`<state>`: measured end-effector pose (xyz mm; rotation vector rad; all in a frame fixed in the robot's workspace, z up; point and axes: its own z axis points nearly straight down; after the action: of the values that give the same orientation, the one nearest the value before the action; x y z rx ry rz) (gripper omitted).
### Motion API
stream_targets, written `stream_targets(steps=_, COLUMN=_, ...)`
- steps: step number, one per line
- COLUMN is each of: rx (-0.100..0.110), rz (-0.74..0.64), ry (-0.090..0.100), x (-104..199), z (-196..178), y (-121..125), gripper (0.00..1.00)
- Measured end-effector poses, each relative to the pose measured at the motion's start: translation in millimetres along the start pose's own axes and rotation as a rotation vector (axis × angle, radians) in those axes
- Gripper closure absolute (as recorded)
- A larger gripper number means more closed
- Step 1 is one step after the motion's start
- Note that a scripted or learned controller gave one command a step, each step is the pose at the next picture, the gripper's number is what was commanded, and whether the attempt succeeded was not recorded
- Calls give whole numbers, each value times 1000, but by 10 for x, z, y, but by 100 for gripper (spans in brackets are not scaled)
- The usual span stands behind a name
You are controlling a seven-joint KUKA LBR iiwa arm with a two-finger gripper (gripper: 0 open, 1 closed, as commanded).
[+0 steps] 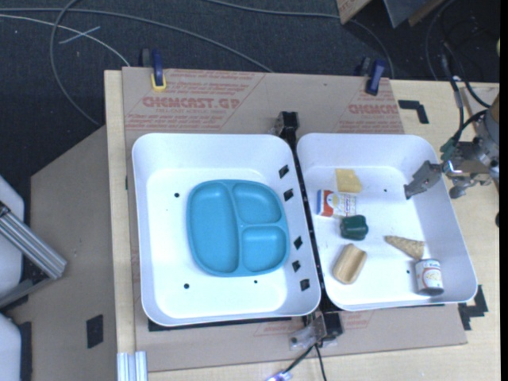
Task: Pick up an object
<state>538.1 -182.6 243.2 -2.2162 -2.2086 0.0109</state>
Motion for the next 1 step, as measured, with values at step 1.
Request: stream_targets(steps=1, rx=-13, rz=-4, ry=-3, x=5, z=-68, y=25, gripper=0)
